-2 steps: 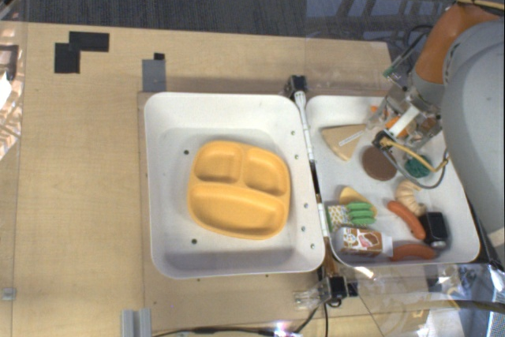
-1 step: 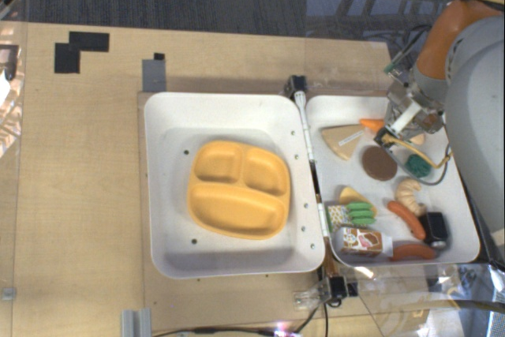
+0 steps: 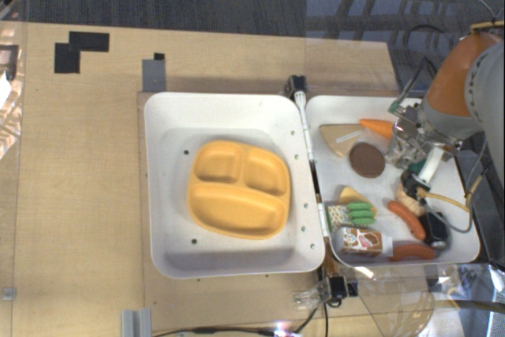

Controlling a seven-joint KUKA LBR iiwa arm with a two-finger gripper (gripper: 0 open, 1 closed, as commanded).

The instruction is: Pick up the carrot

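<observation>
Two shallow white bins sit side by side on a wooden counter (image 3: 79, 193). The left bin (image 3: 162, 170) holds a glossy yellow divided tray (image 3: 238, 188). The right bin (image 3: 465, 249) is crowded: the tapered orange carrot (image 3: 376, 127) lies near its top rim, touching a tan wedge (image 3: 339, 138) beside a brown disc (image 3: 367, 159), with a green item (image 3: 359, 211), sausages (image 3: 404, 219) and a small box (image 3: 360, 241) below. The arm's hand (image 3: 404, 140) hovers just right of the carrot; whether it is spread or pinched cannot be told.
</observation>
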